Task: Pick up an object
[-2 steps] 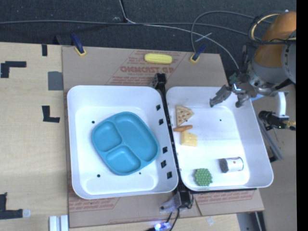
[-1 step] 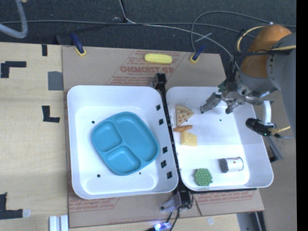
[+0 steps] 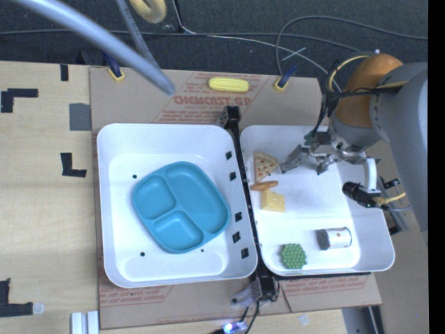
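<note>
From my station I look down on the bench. Nearest to me, in the right bin point(image 3: 379, 259), lies a green bumpy ball point(image 3: 293, 255) and, just beside it to the right, a small white can with a dark end point(image 3: 334, 239), lying on its side. A little farther in the same bin there is a yellow cheese wedge point(image 3: 273, 201), then a thin orange stick point(image 3: 263, 185) touching or almost touching it, then a waffle-patterned slice point(image 3: 264, 165) near the bin's left wall. In the left bin point(image 3: 111, 207) rests a blue divided plate point(image 3: 181, 206), tilted a bit in the view.

The gripper point(image 3: 300, 160) hangs over the far part of the right bin, just to the right of the waffle-patterned slice. Its fingers seem to be spread apart and I see nothing between them.

Farther, beyond the bins, a yellow banana-like piece point(image 3: 228, 85) lies on the cardboard sheet point(image 3: 195, 99).
</note>
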{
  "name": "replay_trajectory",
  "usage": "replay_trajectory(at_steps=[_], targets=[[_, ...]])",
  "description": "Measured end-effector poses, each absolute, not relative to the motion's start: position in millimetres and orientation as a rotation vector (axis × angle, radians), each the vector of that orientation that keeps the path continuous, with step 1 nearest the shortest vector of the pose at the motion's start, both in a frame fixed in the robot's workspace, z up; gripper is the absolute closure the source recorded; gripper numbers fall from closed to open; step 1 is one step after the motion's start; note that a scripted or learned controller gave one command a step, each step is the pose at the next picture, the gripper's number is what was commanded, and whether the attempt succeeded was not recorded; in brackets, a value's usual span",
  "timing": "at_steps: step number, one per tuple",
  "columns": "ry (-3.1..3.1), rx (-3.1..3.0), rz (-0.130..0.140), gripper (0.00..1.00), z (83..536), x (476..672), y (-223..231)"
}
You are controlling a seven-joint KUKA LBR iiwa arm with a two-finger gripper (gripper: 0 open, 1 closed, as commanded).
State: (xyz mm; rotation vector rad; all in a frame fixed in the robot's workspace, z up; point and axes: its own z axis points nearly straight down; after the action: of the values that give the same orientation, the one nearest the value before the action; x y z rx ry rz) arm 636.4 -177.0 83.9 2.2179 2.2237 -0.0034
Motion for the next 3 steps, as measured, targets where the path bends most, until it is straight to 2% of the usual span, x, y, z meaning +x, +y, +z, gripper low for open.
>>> replay_trajectory(at_steps=[1, 2, 3], targets=[[2.224, 2.214, -0.001, 1.0, 98, 637.9, -177], [2.221, 2.218, 0.003, 1.0, 153, 648.3, -174], [2.22, 2.218, 0.003, 1.0, 217, 648.8, -174]])
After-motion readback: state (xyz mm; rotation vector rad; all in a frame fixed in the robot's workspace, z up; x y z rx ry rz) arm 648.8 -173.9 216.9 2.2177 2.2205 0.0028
